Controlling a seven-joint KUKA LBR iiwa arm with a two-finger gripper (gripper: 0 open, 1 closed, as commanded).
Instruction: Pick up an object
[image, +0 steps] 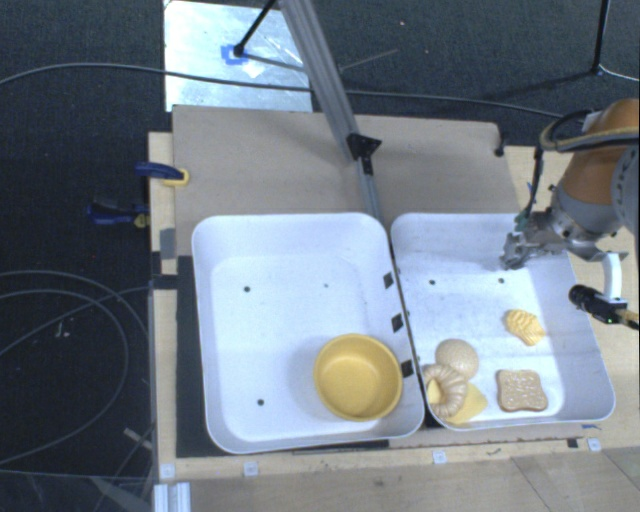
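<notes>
Gripper (513, 256) sits low over the right bin (470, 235) near its far wall; can't tell its state. Nothing in it: nearest pick, yellow pastry (524, 326), lies apart toward the front.

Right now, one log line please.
gripper: over right bin, far edge, holding nothing seen | yellow bowl: left bin | target: none yet

Smooth glossy white plastic bins (290, 240), shiny yellow plastic bowl (357, 375), matt brown board bench (260, 160), rough-textured waffle (521, 390)
</notes>
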